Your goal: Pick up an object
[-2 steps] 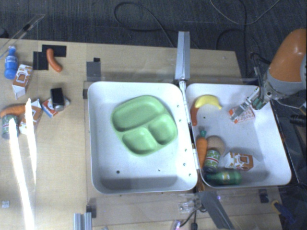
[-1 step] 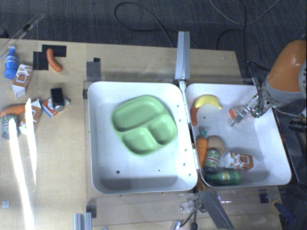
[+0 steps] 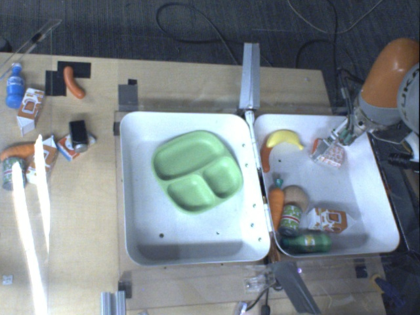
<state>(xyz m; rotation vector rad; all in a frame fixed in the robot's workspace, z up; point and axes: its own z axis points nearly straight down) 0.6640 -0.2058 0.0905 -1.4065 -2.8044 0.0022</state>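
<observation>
While the gripper (image 3: 342, 135) touches a carton (image 3: 329, 153) near the right bin's (image 3: 387, 231) far edge, its opening is unclear.

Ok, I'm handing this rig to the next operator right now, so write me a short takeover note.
Gripper: at the right bin's upper right, just above a small carton; finger state unclear, nothing seen held.
Right bin: banana, carrot, green bottle, second carton.
Left bin: green divided tray.
Done: no pick confirmed.
Left: grasp and lift one object, probably the carton under the gripper.
</observation>
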